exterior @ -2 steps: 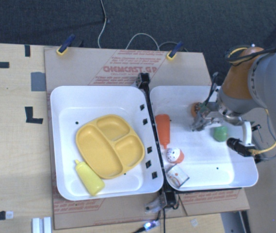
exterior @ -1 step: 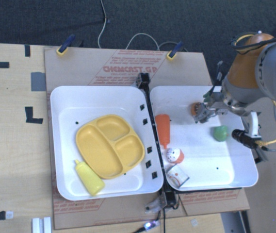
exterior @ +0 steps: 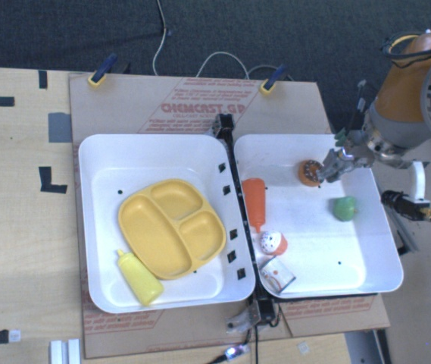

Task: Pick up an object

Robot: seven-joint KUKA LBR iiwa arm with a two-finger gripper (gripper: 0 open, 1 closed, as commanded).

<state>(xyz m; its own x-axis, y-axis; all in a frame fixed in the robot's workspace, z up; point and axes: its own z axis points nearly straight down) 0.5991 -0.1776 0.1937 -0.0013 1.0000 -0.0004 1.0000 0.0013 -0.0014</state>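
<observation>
Our hand (exterior: 329, 167) hovers beside a small brown round object (exterior: 310, 172) at the far side of the right bin (exterior: 366, 275).

We judge the brown piece light, stiff and somewhat rounded, so it may roll or slip; we would take it across its middle, from above. It lies just left of our hand, near the bin's far wall, well apart from the green ball (exterior: 344, 208) and the orange carrot-shaped toy (exterior: 254, 202). Our arm (exterior: 404, 105) reaches in from the right, wrist slanted down and leftward. Whether our hand is apart or together we cannot tell.
</observation>
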